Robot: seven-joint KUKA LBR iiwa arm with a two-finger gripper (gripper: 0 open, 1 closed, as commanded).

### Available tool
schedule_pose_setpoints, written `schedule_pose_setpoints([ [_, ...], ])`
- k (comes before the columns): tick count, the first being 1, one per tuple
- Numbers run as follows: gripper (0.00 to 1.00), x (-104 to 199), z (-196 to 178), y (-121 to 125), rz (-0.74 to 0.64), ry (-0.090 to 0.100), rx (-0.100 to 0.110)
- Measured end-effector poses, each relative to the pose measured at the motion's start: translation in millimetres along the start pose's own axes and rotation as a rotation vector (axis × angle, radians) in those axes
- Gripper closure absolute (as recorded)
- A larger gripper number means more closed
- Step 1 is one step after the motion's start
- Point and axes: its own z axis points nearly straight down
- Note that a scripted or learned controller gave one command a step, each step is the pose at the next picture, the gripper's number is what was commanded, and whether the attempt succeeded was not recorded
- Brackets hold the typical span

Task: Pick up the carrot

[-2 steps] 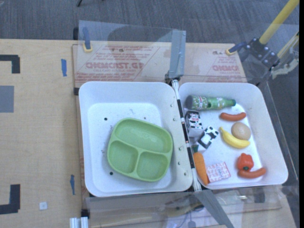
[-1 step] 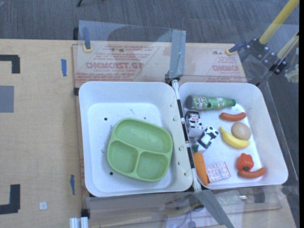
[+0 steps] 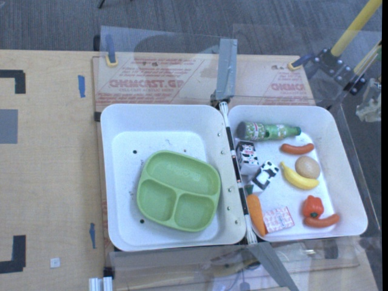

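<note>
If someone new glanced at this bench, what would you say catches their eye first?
Probably the green divided plate, lying alone in the left bin. Next, the crowd of small things in the right bin: a green bottle at the back, a banana and an egg mid-bin, and a red pepper near the front. The carrot lies along that bin's left wall, near the front corner.

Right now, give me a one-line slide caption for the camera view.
Carrot lies by the right bin's left wall beside other toy foods; green divided plate fills the left bin.
</note>
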Motion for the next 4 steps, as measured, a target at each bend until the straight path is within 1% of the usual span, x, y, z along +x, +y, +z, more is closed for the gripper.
schedule_pose_setpoints([
  [1, 1.00, 0.5, -10.5, 0.9, -0.002, -0.001, -0.002],
  [2, 0.00, 0.6, -10.3, 0.9, -0.002, -0.002, -0.002],
  [3, 0.00, -74.3, 133.0, 25.0, 0.057, -0.001, 0.003],
  [4, 0.00, -35.4, 24.7, -19.3, -0.196, 0.000, -0.004],
])
